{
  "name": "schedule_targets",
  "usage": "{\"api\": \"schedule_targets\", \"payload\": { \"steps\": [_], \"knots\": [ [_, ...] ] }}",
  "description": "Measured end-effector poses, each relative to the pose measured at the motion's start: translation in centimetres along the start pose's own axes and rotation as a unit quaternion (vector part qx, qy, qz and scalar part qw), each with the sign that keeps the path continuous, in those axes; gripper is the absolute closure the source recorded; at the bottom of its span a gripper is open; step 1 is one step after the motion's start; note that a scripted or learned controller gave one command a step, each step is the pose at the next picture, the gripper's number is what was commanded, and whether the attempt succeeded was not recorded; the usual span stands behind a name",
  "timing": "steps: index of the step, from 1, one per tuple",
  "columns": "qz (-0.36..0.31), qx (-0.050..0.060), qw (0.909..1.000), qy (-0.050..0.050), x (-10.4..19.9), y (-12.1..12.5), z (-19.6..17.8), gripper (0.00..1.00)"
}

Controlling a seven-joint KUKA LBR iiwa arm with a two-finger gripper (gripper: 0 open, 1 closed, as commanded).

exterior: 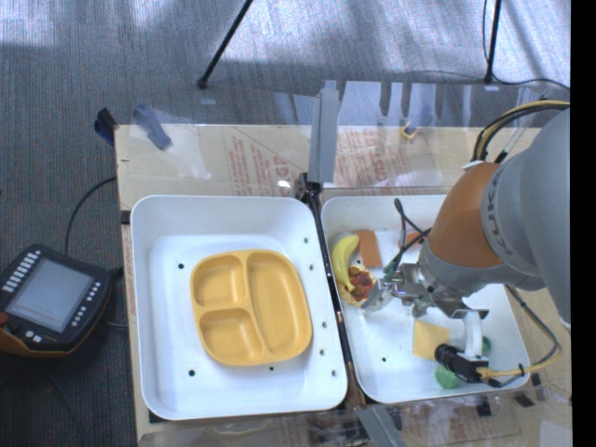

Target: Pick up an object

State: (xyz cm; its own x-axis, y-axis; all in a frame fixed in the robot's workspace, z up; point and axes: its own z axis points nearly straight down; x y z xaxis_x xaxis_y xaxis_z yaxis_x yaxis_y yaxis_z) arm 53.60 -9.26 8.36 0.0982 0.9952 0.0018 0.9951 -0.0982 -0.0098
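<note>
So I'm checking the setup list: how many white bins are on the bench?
2. One bin sits on the left and holds a yellow divided plate. The other bin sits right beside it, with the arm over it.

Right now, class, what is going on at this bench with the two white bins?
A grey and orange robot arm reaches into the right bin, its pincer down among small toy foods: a banana, an orange block and a yellow wedge. Nothing is visibly lifted yet. The left bin holds a yellow divided plate, untouched.
</note>
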Motion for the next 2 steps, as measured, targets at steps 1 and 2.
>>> {"api": "schedule_targets", "payload": {
  "steps": [1, 2],
  "knots": [
    [-0.053, -0.001, 0.9986, -0.001, 1.8, 5.8, -1.8, 0.00],
    [-0.067, -0.002, 0.9978, -0.001, 2.3, 10.6, -0.7, 0.00]
  ]
}}
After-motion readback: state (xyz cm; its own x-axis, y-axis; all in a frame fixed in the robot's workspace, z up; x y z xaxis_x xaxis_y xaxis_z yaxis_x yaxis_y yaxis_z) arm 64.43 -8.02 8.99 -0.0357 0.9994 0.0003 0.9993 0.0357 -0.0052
